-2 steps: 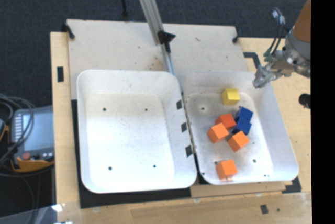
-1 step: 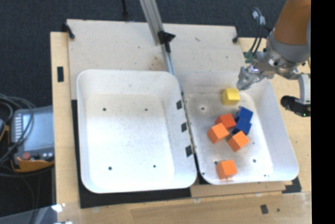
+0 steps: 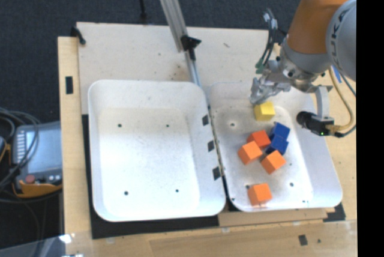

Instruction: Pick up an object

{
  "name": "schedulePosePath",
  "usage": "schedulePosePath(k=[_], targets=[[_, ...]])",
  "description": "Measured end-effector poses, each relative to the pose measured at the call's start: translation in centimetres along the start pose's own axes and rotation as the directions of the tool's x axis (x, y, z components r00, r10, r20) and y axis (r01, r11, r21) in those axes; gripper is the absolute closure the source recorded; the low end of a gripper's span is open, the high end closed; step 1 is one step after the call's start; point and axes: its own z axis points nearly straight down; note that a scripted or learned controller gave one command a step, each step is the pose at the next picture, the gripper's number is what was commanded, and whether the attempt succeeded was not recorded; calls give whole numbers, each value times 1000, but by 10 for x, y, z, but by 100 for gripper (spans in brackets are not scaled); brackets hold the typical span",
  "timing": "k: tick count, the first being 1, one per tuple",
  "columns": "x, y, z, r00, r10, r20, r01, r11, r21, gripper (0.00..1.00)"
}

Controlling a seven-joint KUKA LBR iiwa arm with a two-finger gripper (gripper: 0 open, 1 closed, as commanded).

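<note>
Claw [image 3: 263, 95], whose grip I cannot tell, sits directly above and touching the yellow block [image 3: 264, 110].

No legible text or labels

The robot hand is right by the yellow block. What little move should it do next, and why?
Probably go straight down a little onto the yellow block. The gripper sits just above the block's far edge in the right bin, and nothing shows between its fingers. The blue and orange blocks lie nearer the camera, apart from it.
</note>
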Motion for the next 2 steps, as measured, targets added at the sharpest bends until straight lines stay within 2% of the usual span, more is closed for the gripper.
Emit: schedulePosePath(k=[1, 2], targets=[[50, 14, -9, 1000, 2, -1, -2, 1000, -1, 100], [107, 21, 2, 1000, 1, 0, -1, 1000, 1, 100]])
